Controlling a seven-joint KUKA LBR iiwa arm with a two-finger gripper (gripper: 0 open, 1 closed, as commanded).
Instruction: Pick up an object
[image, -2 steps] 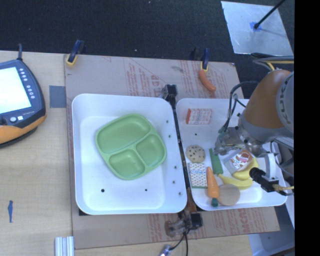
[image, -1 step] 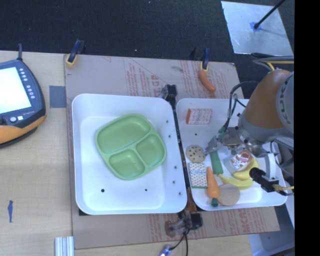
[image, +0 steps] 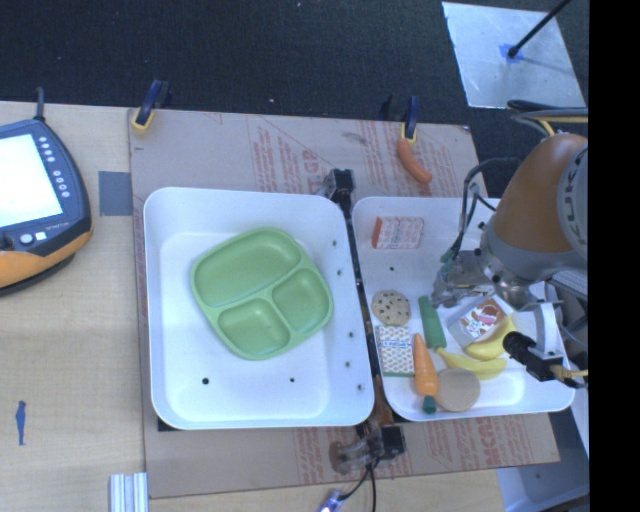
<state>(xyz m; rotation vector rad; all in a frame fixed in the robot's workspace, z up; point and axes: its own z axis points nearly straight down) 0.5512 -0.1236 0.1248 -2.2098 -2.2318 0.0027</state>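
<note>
The bench (image: 80, 400) carries two white bins: the left bin (image: 170, 380), well off to the left of the end effector (image: 462, 285), holds a green divided plate (image: 262, 292), and the right bin (image: 400, 215) lies directly under the end effector with a clutter of small things. The arm (image: 535, 205) reaches in from the right, its orange band bulking over the bin's far right side and the wrist pointing down and leftward into the bin. Whether the end effector is wide or narrow cannot be told; its tip is dark and tangled with cables. Nearest it, just below and slightly left, lies a green stick (image: 431, 322), its long axis running roughly top to bottom. Just below and right sits a small packet (image: 480, 320), then a banana (image: 480, 356). Further down-left lies a carrot (image: 425, 368), also lengthwise, and a cookie (image: 390, 306) to the left. The green stick looks the likeliest pick, calling for a short drop down-left.
</note>
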